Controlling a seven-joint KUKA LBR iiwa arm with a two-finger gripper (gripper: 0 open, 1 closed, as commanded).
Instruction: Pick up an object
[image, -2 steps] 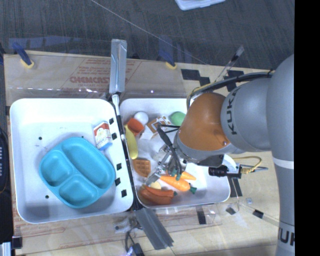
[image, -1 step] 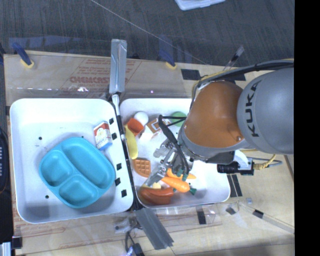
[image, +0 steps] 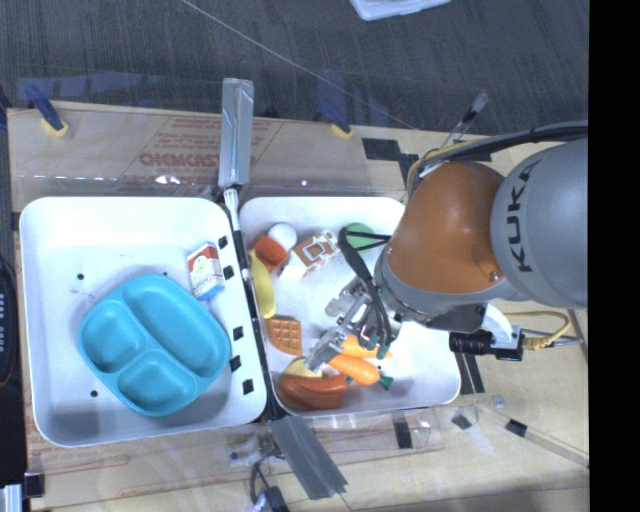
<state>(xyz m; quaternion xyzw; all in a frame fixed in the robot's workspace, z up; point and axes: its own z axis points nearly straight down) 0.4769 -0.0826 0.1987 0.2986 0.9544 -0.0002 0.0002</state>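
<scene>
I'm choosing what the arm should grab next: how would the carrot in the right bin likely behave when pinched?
The carrot is long and tapered, so it may roll or swivel if gripped off-centre. Its skin looks smooth, probably a bit slippery. It lies against the gripper and other toy food, which may shift too.

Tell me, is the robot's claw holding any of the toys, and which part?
It cannot be told. The gripper is low over the orange plastic carrot in the right white bin, but no toy shows between its fingers.
</scene>
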